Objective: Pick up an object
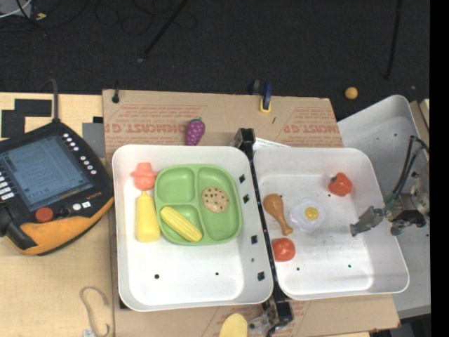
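Landmark: the right bin [330, 276]. Nearest its front edge lies a tomato [283, 249]; just behind that are a drumstick [277, 213] and a fried egg [309, 215], side by side. Farther back sits a red pepper [340, 184]. The gripper [367, 221] hangs at the bin's right rim (well apart from the egg), whether released or clenched I cannot tell. Nothing shows between its tips. Left of this bin, the other bin [182, 279] carries a green plate [198, 203].

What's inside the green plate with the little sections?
The green plate holds a cookie in its right section and a yellow corn cob lying across the bottom section. The upper-left section looks bare. Whatever plate surface lies under the cookie and corn is covered.
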`<action>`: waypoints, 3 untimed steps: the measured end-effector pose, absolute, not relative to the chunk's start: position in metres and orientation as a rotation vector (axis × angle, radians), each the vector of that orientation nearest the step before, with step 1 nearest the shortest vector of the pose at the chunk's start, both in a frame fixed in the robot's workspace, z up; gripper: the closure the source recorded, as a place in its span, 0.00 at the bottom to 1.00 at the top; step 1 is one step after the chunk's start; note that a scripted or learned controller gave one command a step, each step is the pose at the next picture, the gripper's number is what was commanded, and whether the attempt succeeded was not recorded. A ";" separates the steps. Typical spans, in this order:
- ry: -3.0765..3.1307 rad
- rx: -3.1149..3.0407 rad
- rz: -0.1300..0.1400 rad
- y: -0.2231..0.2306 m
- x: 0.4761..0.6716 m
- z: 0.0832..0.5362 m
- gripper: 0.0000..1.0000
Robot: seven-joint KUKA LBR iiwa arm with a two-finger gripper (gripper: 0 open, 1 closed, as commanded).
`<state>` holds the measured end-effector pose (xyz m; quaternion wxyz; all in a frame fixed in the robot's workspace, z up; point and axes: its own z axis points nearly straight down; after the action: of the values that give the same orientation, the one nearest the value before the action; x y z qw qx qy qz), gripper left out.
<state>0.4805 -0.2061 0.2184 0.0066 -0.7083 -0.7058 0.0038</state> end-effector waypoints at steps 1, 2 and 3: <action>-2.220 -2.222 0.001 -0.206 0.483 0.225 0.00; -2.219 -2.216 0.003 -0.204 0.482 0.182 0.00; -2.217 -2.215 0.004 -0.204 0.485 0.118 0.00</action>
<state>0.4845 -0.2037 0.1184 0.0039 -0.7067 -0.7075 0.0013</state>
